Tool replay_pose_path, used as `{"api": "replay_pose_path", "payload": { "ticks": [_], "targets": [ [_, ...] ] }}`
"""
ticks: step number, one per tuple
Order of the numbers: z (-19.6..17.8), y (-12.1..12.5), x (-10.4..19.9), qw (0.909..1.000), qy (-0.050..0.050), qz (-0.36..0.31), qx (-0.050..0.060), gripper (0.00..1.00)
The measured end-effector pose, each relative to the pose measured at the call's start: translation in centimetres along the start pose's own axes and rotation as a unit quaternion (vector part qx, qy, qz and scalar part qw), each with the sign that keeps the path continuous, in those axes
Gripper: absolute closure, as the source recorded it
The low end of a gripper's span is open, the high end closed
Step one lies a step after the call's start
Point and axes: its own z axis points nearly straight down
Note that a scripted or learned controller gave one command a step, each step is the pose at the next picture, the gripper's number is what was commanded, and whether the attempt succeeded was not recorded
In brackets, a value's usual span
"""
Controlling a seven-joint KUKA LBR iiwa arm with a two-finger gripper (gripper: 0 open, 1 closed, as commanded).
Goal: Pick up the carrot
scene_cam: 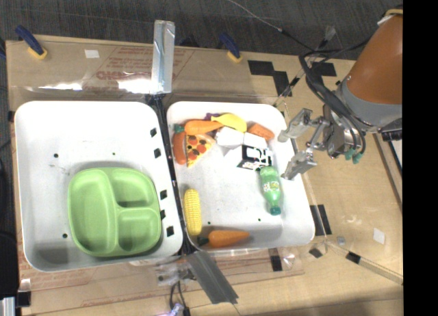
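Carrot (228,238) lies at the lower edge of the right bin (295,202), just beside the corn cob (193,211). Green bottle (270,188) sits right of centre; pizza slice (190,146) at upper left of that bin. Hand (298,145) hovers at the bin's right rim, fingers apart, gripping nothing. Green tray (115,209) occupies the left bin (41,126)

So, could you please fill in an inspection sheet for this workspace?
Surface: bench bearing two white bins, left bin and right bin.
Job's things: carrot lying at the right bin's near edge, beside the corn.
Clutter: green tray in left bin; bottle, pizza slice and other toy food in right bin.
Grippers: end effector over the right bin's right rim, nothing between its fingers.
Cables: black cables beside the arm.
Surroundings: dark carpet.
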Motion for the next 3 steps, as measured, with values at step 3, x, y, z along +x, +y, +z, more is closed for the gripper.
{"api": "replay_pose_path", "payload": {
  "ticks": [3],
  "targets": [
    [10.0,0.7,5.4,0.9182,0.001,0.396,-0.001,0.0]
  ]
}}
